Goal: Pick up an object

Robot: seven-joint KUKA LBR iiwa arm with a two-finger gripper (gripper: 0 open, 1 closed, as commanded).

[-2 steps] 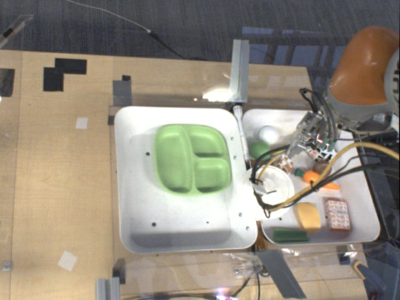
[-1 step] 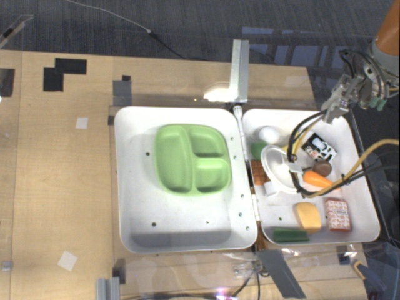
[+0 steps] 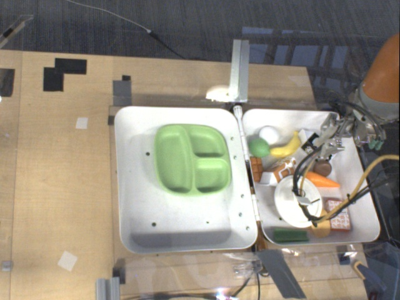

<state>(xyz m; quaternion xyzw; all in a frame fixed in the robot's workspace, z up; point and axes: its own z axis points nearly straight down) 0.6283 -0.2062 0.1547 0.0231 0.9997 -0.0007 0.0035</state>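
My gripper (image 3: 329, 141) hangs over the upper right part of the right bin (image 3: 374, 230), with cables looping down from it across the bin. Just left of it lies a yellow banana (image 3: 287, 146). A round brown piece (image 3: 323, 167) and an orange carrot (image 3: 322, 180) sit just below it. Further left are a white egg shape (image 3: 267, 134) and a green ball (image 3: 259, 147). A white plate (image 3: 292, 205) rests in the bin's lower middle. I see nothing held in the gripper.
The left bin (image 3: 144, 224) holds a green divided tray (image 3: 190, 158). The right bin also has a brown chocolate bar (image 3: 255, 167), a dark green block (image 3: 290, 235) and a pink box (image 3: 335, 205). A metal post (image 3: 239, 70) stands behind the bins.
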